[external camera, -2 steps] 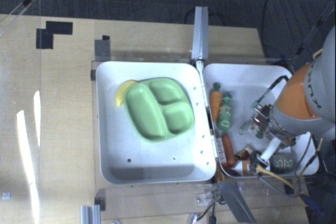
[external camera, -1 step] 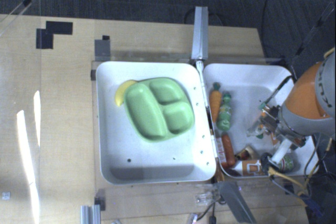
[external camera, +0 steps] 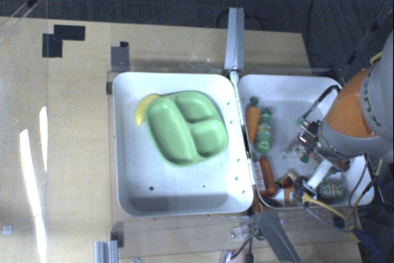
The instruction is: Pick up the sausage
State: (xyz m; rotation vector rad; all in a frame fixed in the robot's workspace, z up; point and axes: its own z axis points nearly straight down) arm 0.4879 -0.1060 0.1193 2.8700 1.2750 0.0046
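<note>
Where the right bin (external camera: pixel 283 92) runs along its left wall toward the near corner, the sausage (external camera: pixel 266 174) lies lengthwise, close against that wall. Reddish-brown, smooth, a short rod with rounded ends.

Just past its far end:
- a carrot (external camera: pixel 252 122), orange, tapered, with a green top, also lying along the wall
- a green bottle (external camera: pixel 263 131), knobbly and upright-looking, just beside the carrot on its right

The three make a loose line down the wall. Nothing lies on top of the sausage. At its near end an orange-brown thing (external camera: pixel 284 196) sits against the bin's near wall, partly covered by robot parts, and I cannot make out what it is. Further right, near the same wall, is a small green can (external camera: pixel 331 190).

The gripper (external camera: pixel 306 143) hangs over the middle of the right bin, to the right of the sausage and apart from it, with bare white floor between. It is a clutter of grey metal seen from above, so I cannot tell whether it is open or closed. Nothing shows held in it. The arm (external camera: pixel 351 114) comes in behind it from the right, with the orange band broad and matte.

The left bin (external camera: pixel 166 188) holds a pale green tray (external camera: pixel 184 126), glossy with three compartments, and a yellow banana (external camera: pixel 143 109) peeks out from under its far-left edge. The bench (external camera: pixel 61 132) is pale wood.
</note>
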